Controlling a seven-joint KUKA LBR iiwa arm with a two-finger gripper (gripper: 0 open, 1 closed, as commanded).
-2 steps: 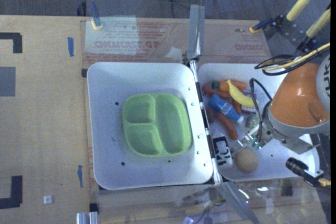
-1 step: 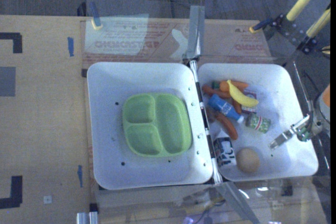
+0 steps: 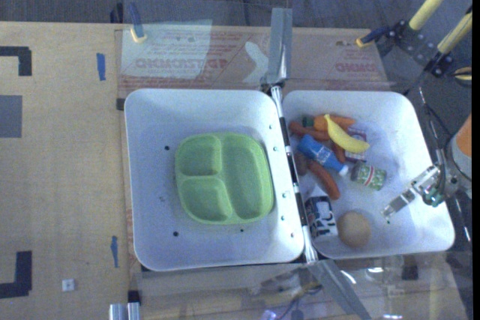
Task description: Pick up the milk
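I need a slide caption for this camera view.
Claw hovers in right bin; milk lies by its left wall.

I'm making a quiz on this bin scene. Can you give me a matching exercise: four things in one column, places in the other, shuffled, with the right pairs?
Things:
1. tray
2. milk
3. banana
4. end effector

Places:
A. on top of the pile at the back of the right bin
B. over the right bin's right part
C. middle of the left bin
D. right bin's front left corner, against the divider

Pairs: 1-C, 2-D, 3-A, 4-B
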